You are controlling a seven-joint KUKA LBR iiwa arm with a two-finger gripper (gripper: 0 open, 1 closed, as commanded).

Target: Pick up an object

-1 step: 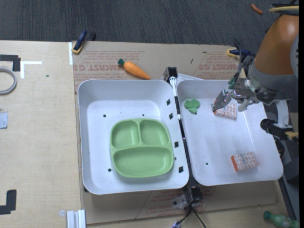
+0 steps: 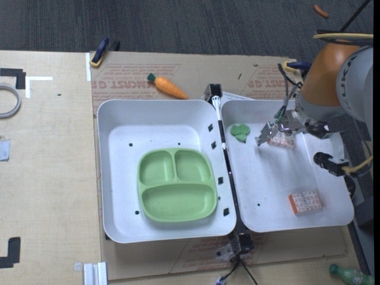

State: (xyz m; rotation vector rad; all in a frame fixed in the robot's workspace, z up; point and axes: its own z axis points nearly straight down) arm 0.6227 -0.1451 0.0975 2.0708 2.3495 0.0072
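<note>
My gripper (image 2: 269,134) hangs low over the upper middle of the right bin (image 2: 267,212). A small green crumpled item (image 2: 240,132) lies just to its left, apart from it. A pale pinkish object (image 2: 286,141) lies right beside the gripper's right side, partly hidden by the wrist. I cannot tell whether the gripper touches it. An orange and white patterned box (image 2: 306,202) rests near the bin's lower right corner, far from the gripper.
The left bin (image 2: 119,129) holds a green divided plate (image 2: 177,184). A toy carrot (image 2: 168,86) lies on the cardboard behind the bins. A black clamp (image 2: 214,92) sits at the top of the divider between the bins. Cables run along the right bin's right edge.
</note>
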